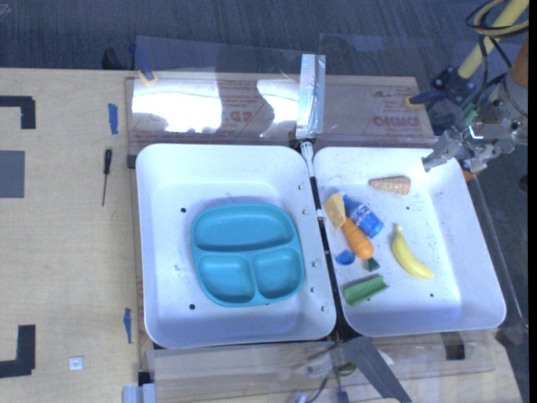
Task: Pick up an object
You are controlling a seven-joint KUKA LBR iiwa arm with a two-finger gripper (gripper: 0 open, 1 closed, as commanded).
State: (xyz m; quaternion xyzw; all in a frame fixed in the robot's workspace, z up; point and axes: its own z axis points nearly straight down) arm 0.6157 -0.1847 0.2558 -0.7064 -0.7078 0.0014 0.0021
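Observation:
The right bin (470, 300) holds several toy foods. A tan bread piece (390, 185) lies near its far side, with a yellow wedge (335, 209), a blue bottle (363, 217) and an orange carrot (359, 242) bunched by its left wall. A small blue cap (345, 258) sits beside the carrot. A yellow banana (410, 255) lies to the right and a green cucumber (364, 289) towards the front. My gripper (466, 148) hovers over the bin's far right corner, above and to the right of the bread, with nothing seen in it.
The left bin (159, 183) carries a teal divided plate (246, 253). A clear panel with a metal strip (310, 95) stands behind both bins. Yellow and black cables (495, 15) hang at the top right. A screwdriver (106, 175) lies on the bench at left.

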